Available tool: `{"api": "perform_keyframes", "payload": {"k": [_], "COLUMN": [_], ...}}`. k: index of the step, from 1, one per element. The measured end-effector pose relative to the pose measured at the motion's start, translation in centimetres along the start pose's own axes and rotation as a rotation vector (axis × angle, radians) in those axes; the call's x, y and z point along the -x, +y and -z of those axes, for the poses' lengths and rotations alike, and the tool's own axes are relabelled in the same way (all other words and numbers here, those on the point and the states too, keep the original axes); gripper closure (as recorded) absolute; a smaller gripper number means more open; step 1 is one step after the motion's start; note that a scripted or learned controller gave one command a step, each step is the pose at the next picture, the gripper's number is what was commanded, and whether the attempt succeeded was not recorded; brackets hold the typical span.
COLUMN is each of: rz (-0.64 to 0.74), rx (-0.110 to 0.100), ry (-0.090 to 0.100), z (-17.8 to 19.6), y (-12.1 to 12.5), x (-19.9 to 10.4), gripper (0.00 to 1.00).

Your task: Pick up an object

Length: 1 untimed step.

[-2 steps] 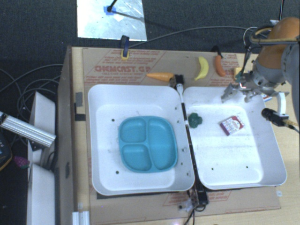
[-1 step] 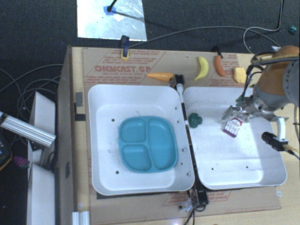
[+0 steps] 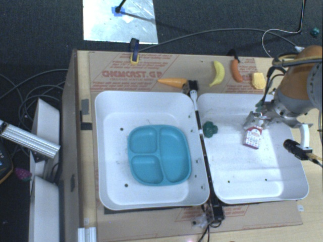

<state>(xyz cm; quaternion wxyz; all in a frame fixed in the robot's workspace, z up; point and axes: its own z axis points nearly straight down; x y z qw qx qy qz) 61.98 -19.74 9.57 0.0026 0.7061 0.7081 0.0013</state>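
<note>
Tool first: the arm's metal tool [image 3: 256, 119] hangs low over the right bin, and the small red-and-white packet [image 3: 253, 137] lies directly beneath and just toward the near edge of it, so close that the tool's tips seem to meet the packet's top end. Whether it has any hold on the packet, or how wide it stands, I cannot tell from here; the metal parts blur together. The packet's long axis runs roughly from the far wall toward the near wall, tilted slightly, and my guess is that the coming grasp depends on a short drop straight down onto that upper end rather than any sideways travel.

Going by size: the surface [image 3: 151, 72] is a brown printed board carrying both bins. The left bin [image 3: 108, 115] holds a blue divided plate [image 3: 159, 154] with three compartments, each bare. The right bin [image 3: 290, 185] holds the packet in its right-of-centre area and a small dark green toy [image 3: 209, 129] hard against its left wall, well apart from the tool.

Beyond the bins, on the far strip of the surface, lie a toy carrot [image 3: 172, 82], a yellow banana [image 3: 218, 73], a reddish sausage-shaped piece [image 3: 236, 70] and a yellow block [image 3: 258, 80], none within the tool's present reach downward. The packet looks the likeliest target, being the nearest thing by far.
</note>
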Motion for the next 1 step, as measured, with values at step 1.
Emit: {"api": "perform_keyframes", "payload": {"k": [1], "rz": [0.002], "rx": [-0.003], "ry": [0.003], "z": [4.61], "y": [-2.91], "x": [-6.86], "gripper": [1.00]}}
